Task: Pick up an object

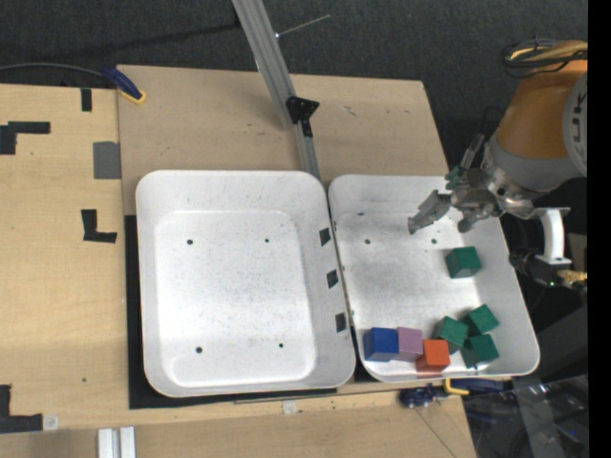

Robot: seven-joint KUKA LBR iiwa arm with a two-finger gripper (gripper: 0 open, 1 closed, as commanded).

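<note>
Gripper (444, 213) is hovering over the upper part of the right bin (382, 194), fingers spread and pinching nothing; the nearest candidate, a lone green block (463, 261), is lying just below and slightly right of the fingertips in the camera view. Remaining blocks are clustering along the right bin's lower edge: blue (382, 343), lilac (410, 343), orange (435, 353), and three more green (474, 334). The left bin (229, 184) is holding no blocks.

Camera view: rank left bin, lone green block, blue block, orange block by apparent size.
1. left bin, largest by far.
2. lone green block and blue block: they look about alike, so no ranking between them.
3. orange block, slightly smaller, though partly tucked against its neighbours, so unsure.
</note>
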